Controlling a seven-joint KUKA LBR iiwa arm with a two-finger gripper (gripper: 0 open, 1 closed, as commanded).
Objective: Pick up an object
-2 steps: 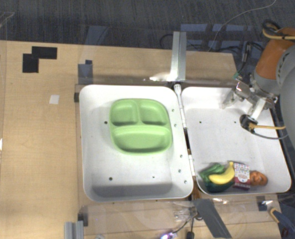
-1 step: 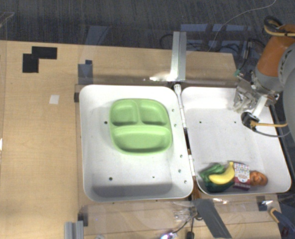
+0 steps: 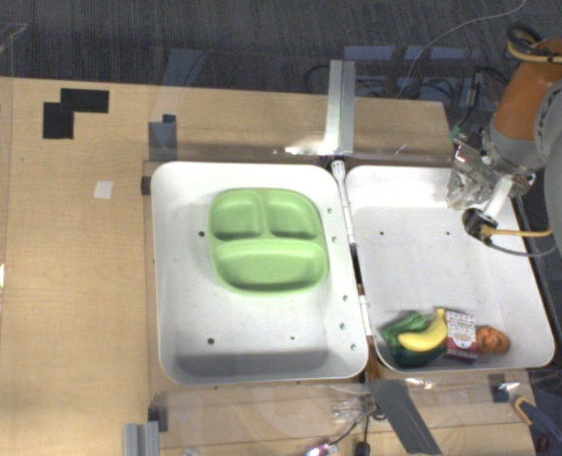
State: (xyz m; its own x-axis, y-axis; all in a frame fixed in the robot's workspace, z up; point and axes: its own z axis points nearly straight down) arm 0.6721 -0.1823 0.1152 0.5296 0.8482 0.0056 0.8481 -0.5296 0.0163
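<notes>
A pile of small objects lies in the near corner of the right bin: a yellow banana resting on a green item, a small printed packet and an orange-brown piece. My gripper hangs over the far right part of that bin, well away from the pile. A green divided tray sits in the left bin.
A metal divider post stands at the back between the two bins. A cable loops from the wrist over the right bin's right rim. The wooden bench spreads out to the left.
</notes>
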